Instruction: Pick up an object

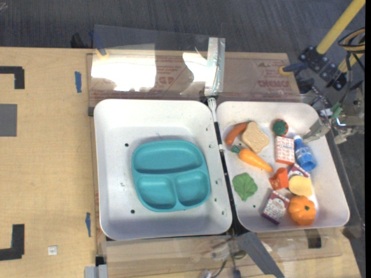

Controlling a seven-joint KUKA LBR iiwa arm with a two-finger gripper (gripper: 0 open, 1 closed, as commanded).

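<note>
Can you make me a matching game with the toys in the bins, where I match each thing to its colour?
Things:
1. divided plate
2. carrot
3. leaf
4. bottle

Colours:
A. green
B. blue
C. teal
D. orange

Right pairs: 1-C, 2-D, 3-A, 4-B. The plate lies in the left bin; the carrot, leaf and bottle lie in the right bin.

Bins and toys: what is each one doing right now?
Teal tray: flat in left bin.
Carrot: lying in right bin.
Blue bottle: lying down.
Orange pumpkin: resting near the front corner.
Green leaf: lying flat.
</note>
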